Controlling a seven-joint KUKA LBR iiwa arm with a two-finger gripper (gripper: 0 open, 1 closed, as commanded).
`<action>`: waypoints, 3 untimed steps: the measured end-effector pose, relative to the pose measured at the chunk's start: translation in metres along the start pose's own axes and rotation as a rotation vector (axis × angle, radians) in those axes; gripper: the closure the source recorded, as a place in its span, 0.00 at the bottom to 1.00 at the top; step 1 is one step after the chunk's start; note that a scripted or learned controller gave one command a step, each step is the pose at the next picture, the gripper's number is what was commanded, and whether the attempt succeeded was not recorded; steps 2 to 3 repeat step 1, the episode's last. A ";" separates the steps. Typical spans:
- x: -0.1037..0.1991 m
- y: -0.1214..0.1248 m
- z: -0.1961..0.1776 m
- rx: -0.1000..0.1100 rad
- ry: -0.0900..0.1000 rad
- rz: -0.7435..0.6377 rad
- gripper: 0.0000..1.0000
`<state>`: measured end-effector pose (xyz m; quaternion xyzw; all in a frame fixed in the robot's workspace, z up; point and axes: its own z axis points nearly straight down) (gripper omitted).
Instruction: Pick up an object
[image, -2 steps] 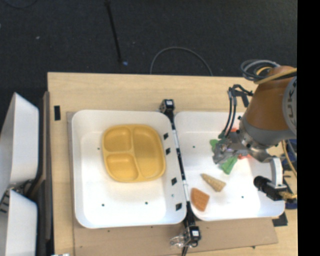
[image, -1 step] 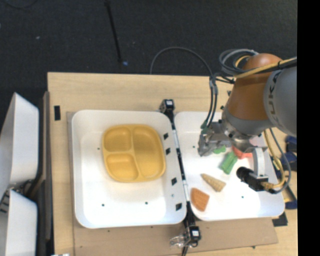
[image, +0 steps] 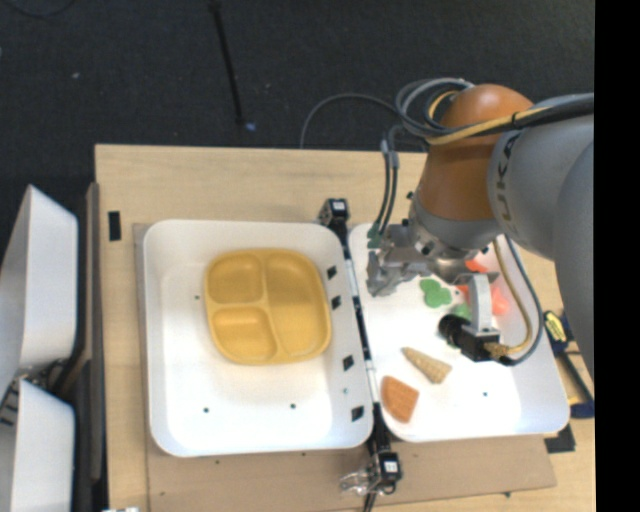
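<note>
— So, where is the arm right now?

— Its grey two-finger gripper (image: 385, 275) hangs low over the upper left part of the right shallow white bin (image: 520, 405), close to the divider between the bins.

— Are the fingers clenched or released?

— I cannot tell; nothing visible sits between them.

— And the things to pick?

— All lie in the right bin: a small green plastic piece (image: 435, 292) just right of the gripper, a tan cone-shaped wedge (image: 428, 365) lower down, an orange wedge-shaped block (image: 401, 398) near the bottom left corner, and a red object (image: 485, 266) partly hidden behind the wrist.

— What about the left shallow white bin (image: 180, 400)?

— It holds a yellow three-compartment plastic tray (image: 267, 305), lying flat. Both bins rest on the pale wooden counter (image: 200, 170).
</note>
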<state>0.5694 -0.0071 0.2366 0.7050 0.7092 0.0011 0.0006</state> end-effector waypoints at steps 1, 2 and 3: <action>0.047 0.012 -0.011 0.000 0.001 -0.001 1.00; 0.047 0.012 -0.011 0.000 0.001 -0.001 1.00; 0.047 0.012 -0.011 0.000 0.001 -0.001 1.00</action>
